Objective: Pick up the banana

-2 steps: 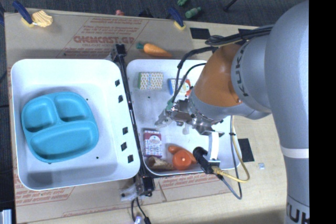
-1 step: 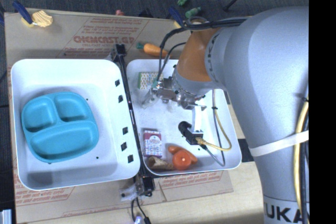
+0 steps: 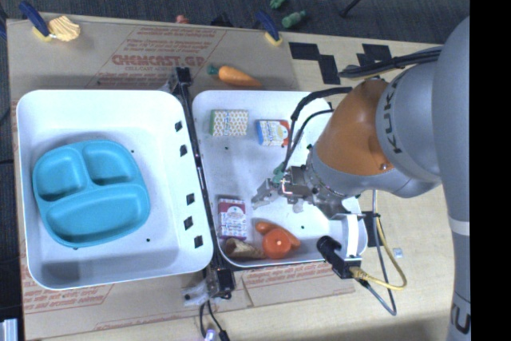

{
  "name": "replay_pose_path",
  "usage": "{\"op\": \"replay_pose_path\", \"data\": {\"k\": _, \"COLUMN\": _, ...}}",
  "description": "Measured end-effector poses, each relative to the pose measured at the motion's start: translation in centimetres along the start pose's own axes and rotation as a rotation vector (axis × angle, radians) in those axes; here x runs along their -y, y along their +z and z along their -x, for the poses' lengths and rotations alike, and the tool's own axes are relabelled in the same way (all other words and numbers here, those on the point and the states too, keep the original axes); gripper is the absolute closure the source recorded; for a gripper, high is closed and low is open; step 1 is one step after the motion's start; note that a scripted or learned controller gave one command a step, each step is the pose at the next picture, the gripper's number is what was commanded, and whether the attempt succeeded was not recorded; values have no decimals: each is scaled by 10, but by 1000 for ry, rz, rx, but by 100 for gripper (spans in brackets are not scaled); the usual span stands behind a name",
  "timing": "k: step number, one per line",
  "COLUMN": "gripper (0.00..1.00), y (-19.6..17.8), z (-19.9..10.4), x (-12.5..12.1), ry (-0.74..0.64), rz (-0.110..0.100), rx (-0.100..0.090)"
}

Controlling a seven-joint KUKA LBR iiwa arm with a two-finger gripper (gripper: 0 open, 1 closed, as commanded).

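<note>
My gripper (image 3: 270, 191) hangs low over the middle of the right bin (image 3: 239, 164), under the arm's orange band (image 3: 351, 136). Just in front of it lie a red-orange round fruit (image 3: 277, 242) and a dark red packet (image 3: 232, 218). A brownish-yellow item (image 3: 241, 250) rests against the bin's front wall, partly tucked behind the packet; I cannot tell whether it is the banana. Nothing is visibly held by the gripper. The arm covers the right part of the bin.
Two small boxes (image 3: 230, 122) (image 3: 272, 132) sit at the back of the right bin. The left bin (image 3: 48, 104) holds a blue divided tray (image 3: 89, 189). An orange carrot (image 3: 236, 76) lies on the cardboard behind the bins. A yellow cable (image 3: 382, 277) loops at the front right.
</note>
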State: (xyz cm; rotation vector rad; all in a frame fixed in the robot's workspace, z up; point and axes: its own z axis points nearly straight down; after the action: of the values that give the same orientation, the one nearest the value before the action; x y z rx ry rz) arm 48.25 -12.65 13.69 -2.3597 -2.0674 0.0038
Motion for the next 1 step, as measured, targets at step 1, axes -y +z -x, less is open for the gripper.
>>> {"op": "replay_pose_path", "data": {"k": 1, "gripper": 0, "y": 46, "z": -42, "x": -62, "ry": 17, "rz": 0, "rx": 1}}
